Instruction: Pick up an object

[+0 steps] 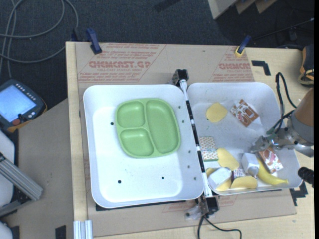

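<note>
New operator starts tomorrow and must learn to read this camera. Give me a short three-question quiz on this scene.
1. True or false: the green tray lies in the right bin.
2. Which bin is the end effector over? A) left B) right
3. Fill in: the banana lies near the right bin's ____ edge, front or back.

Key: 1 false, it lies in the left bin. 2 B. 3 front.

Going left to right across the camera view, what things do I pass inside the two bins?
Green divided tray → patterned packet by the divider → round yellow piece → red-and-white packet → gripper.
</note>
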